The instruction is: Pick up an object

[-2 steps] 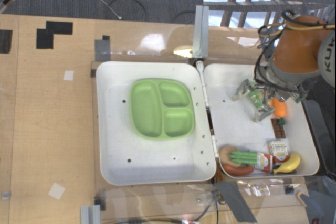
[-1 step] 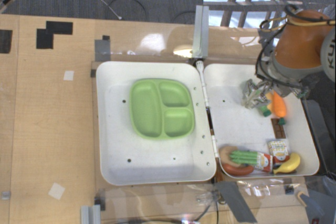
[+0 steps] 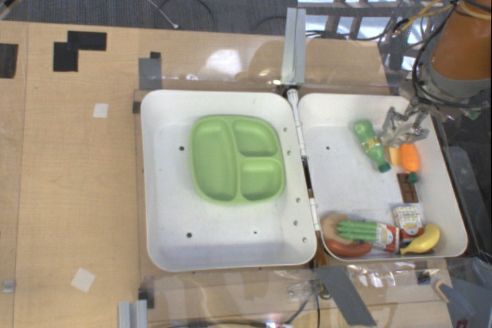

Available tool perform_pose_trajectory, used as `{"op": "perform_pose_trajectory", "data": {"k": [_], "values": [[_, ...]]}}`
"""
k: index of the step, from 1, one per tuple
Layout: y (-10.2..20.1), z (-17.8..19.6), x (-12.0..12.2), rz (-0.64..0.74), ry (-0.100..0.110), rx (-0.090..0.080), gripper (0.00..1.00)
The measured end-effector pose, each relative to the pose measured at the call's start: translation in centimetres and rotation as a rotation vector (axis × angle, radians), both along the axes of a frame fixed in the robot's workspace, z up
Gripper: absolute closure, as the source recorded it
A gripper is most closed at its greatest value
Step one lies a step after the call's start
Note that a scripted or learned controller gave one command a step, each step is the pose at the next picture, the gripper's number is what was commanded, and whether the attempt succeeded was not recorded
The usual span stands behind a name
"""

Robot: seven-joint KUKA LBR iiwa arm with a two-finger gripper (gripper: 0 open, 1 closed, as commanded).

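We can't read any words on the small carton (image 3: pixel 407 218). The left bin (image 3: pixel 165 242) holds a green tray (image 3: pixel 235 159). The right bin (image 3: pixel 338 123) holds a green bottle (image 3: pixel 371 144), carrot (image 3: pixel 410 157), banana (image 3: pixel 423 240) and carton. The claw (image 3: pixel 403 127) hangs by the bottle; we can't tell its grip.

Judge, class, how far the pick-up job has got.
Done: the gripper has reached the right bin, beside the green bottle and the orange item. In hand: nothing visibly lifted; both lie on the floor. Left: grasp one and raise it.
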State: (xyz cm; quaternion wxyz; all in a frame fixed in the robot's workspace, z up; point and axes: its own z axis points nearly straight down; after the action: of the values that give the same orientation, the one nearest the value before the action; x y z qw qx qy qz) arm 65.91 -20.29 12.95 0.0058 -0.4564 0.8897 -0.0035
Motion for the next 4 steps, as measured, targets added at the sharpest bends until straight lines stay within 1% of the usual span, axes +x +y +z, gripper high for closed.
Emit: {"op": "perform_pose_trajectory", "data": {"k": [1,2,3,4], "values": [[0.2,-0.1,0.0,0.002,0.001,0.002,0.00],[0.5,-4.1,-2.3,0.006,0.002,0.009,0.00],[3.0,-4.1,-3.0,0.041,0.002,0.002,0.00],[3.2,-2.4,-2.5,0.040,-0.014,0.003,1.00]]}}
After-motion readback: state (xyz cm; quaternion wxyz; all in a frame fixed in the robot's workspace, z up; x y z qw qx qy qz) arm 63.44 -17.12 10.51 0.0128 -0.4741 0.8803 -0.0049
